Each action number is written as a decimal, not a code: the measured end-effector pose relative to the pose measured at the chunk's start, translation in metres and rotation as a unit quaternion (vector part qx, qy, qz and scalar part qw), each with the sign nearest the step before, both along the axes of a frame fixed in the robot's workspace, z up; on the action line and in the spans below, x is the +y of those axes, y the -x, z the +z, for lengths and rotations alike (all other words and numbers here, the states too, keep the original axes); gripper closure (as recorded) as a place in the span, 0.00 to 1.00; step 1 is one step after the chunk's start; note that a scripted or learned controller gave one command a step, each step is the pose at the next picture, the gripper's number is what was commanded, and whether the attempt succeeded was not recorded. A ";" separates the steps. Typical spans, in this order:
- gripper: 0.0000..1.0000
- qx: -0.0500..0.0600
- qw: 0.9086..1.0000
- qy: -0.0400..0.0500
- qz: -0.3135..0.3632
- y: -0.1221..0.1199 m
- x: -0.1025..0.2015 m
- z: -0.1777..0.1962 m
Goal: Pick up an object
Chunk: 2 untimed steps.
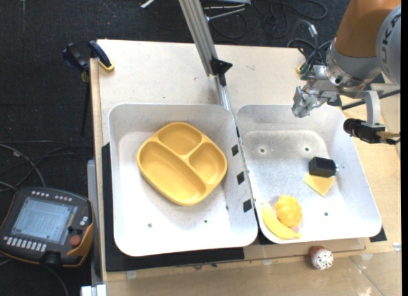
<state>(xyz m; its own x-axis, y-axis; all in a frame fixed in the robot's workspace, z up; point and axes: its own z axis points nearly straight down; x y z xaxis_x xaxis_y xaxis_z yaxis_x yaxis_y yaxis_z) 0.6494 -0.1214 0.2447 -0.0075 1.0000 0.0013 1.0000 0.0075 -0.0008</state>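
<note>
My gripper (303, 104) hangs over the far edge of the right bin (280, 141), near its back rim. In that bin lie a small black block (322, 166), a flat yellow wedge (319, 184) just under it, a lumpy yellow toy (289, 210) and a yellow banana-shaped piece (274, 224) at the front. All of them lie well in front of the gripper, toward the near side. Nothing shows between its fingers. The left bin (127, 224) holds a yellow divided plate (182, 162).
A metal post (199, 23) slants up from between the bins at the back. A small white and pink ball (322, 258) lies on the bench in front of the right bin. A blue and yellow clamp (89, 55) sits at the bench's back left corner. A teach pendant (44, 224) rests off the bench at left.
</note>
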 end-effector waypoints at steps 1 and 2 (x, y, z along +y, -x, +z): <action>1.00 0.000 1.000 0.000 0.000 -0.006 0.051 -0.011; 1.00 -0.001 1.000 0.000 0.000 -0.013 0.114 -0.011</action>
